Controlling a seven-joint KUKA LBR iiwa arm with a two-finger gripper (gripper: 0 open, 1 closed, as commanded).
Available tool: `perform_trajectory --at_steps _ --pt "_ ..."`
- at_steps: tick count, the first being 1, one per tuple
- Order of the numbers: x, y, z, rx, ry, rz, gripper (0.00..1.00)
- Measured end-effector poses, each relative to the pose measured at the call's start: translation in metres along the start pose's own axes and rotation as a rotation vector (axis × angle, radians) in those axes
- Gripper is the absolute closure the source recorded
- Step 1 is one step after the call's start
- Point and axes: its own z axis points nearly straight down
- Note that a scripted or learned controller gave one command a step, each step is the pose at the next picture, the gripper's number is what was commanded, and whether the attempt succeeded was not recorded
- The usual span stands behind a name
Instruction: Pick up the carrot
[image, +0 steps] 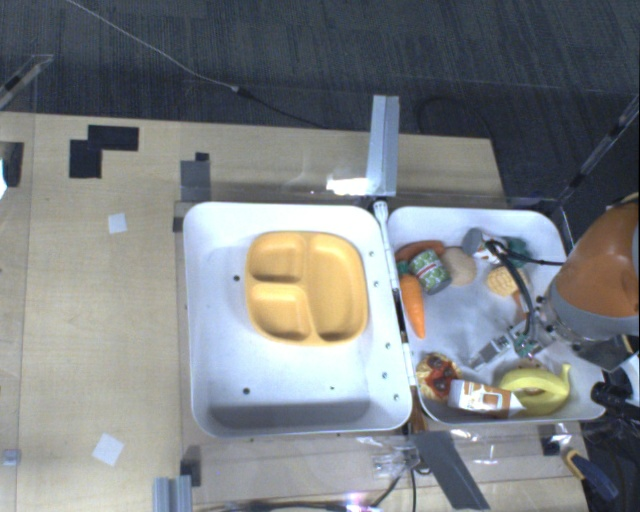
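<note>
The carrot (412, 306) is orange and tapered. It lies lengthwise along the left wall of the right bin (545, 228), pointing toward the bin's front. My gripper (505, 345) hangs low over the middle-right of that bin, below the grey wrist and orange band (603, 268). It is well to the right of the carrot and apart from it, just above a yellow banana (536, 388). Nothing shows held in it.
A green-labelled item (430, 271), a red piece (420, 250), a beige lump (460, 265) and a cracker (501, 282) crowd the bin's back. A snack packet (438, 372) and carton (480, 399) lie at its front. The left bin (215, 330) holds a yellow divided plate (305, 286).
</note>
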Motion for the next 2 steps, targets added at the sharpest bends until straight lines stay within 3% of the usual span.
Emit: perform_trajectory --at_steps 1,2 --pt "0.015 0.061 0.001 -0.001 0.003 0.185 0.0" --pt "-0.04 0.018 -0.001 -0.006 0.015 0.451 0.0"
